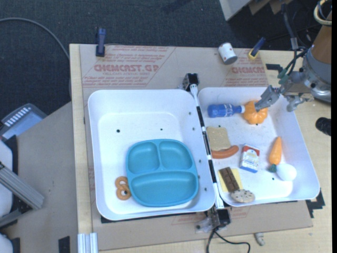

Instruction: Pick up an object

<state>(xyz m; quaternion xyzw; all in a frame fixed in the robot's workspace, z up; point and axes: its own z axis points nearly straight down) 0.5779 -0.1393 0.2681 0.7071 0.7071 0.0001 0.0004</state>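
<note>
My gripper [278, 100] hangs open over the back of the right bin [303, 141], with nothing between its fingers. Its left fingertip is just above an orange toy fruit [255, 115], which lies next to a blue bottle [224, 110]. Further forward in the same bin lie a bread slice [218, 137], a sausage [225, 152], a small carton [250, 158], a carrot [275, 151], a white egg [287, 171], a chocolate bar [230, 179] and a cookie [242, 196].
The left bin [105, 120] holds a blue divided plate [162, 172] and a pretzel [123, 187] at its front left. On the cardboard behind the bins stand a blue clip [100, 41] and a white roll [227, 52].
</note>
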